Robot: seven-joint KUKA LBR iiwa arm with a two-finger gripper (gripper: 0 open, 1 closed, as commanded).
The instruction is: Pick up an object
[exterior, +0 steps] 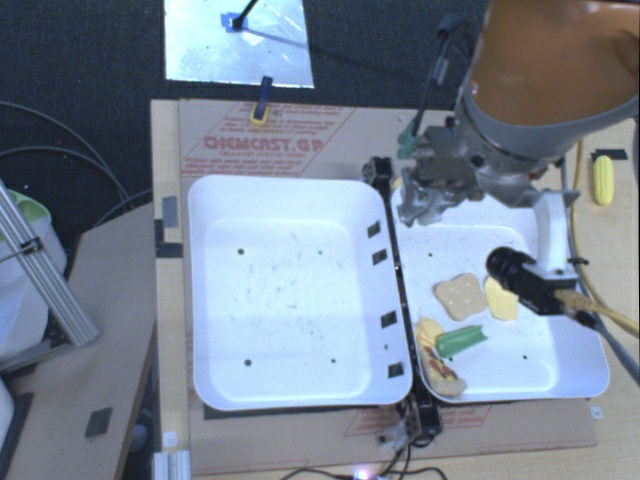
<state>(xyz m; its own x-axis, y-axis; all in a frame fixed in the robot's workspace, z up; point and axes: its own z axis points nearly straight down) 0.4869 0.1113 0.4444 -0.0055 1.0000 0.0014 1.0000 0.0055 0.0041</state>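
The tool (420, 206) hangs over the far left corner of the right bin (575, 383); whether it is released or clenched I cannot tell. The objects — cracker (460, 295), yellow piece (502, 301), green piece (460, 339) — lie clustered near the front. A descent here would likely close on nothing or strike the wall.
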